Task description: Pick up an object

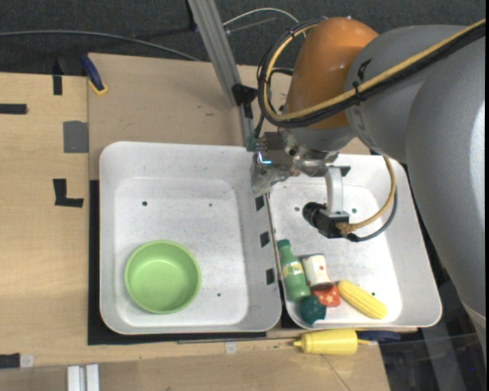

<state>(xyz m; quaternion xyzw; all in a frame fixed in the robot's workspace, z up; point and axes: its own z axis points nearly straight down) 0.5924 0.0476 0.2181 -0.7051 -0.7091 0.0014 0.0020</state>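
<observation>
The end effector (266, 168) hangs under the orange-banded arm (367, 72), over the far end of the wall that the left bin (107, 218) and the right bin (395, 247) share. It is seen from above, with the wrist covering most of it, so I cannot tell whether it is wide or narrow, and nothing can be seen held in it.

The things to pick lie well apart from the end effector, toward the camera and a little to its right in the view, bunched in the near part of the right bin. A green bottle (292, 272) lies closest to it, along the dividing wall. Just beside the bottle, on the side away from the wall, sits a small white box (315, 268), with a red piece (328, 295) touching its near edge. A dark green lump (311, 309) lies at the bottle's near end. A yellow corn cob (362, 299) lies slanted just beyond the red piece, farthest from the wall.

A green bowl (162, 277) stands upright in the near corner of the left bin, toward the camera and well to the end effector's left in the view.

A yellow bottle (330, 342) lies on the table (33, 243), just outside the right bin's near rim.
</observation>
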